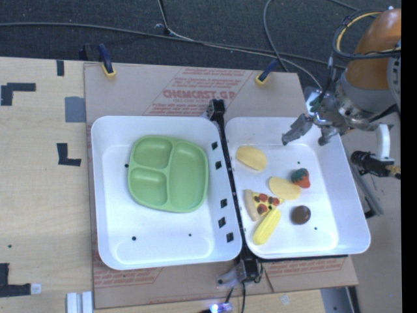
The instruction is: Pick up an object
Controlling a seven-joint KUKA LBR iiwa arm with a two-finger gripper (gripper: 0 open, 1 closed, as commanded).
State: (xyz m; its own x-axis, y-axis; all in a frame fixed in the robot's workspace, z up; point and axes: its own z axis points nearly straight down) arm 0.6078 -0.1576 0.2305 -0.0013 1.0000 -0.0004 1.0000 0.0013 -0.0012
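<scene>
Wooden bench (39, 194) under cardboard sheet (189, 90), two shallow white plastic bins side by side on it; dark carpet and loose cables behind.

Left white bin (111, 240): holds one light-green divided plastic plate (168, 173), lying flat.

Right white bin (339, 233): holds small toy foods, all resting on bin floor. Pale yellow rounded piece (251, 158) near the divider; second yellow oval piece (284, 188) mid-bin, touching a small red-and-green item (300, 177); pizza-slice toy with red dots (259, 203); yellow corn-like piece (266, 225) just below it; brown round piece (300, 214) apart to the right.

Grey two-finger pincer (311, 128) at the upper right corner of the right bin, tilted, one dark finger (293, 131) pointing toward the pale yellow rounded piece. Fingers look spread, nothing between them.

Judgement: nothing lifted yet. Left to do: choose a piece, descend, close, raise. Nearest candidates: pale yellow rounded piece, yellow oval.
</scene>
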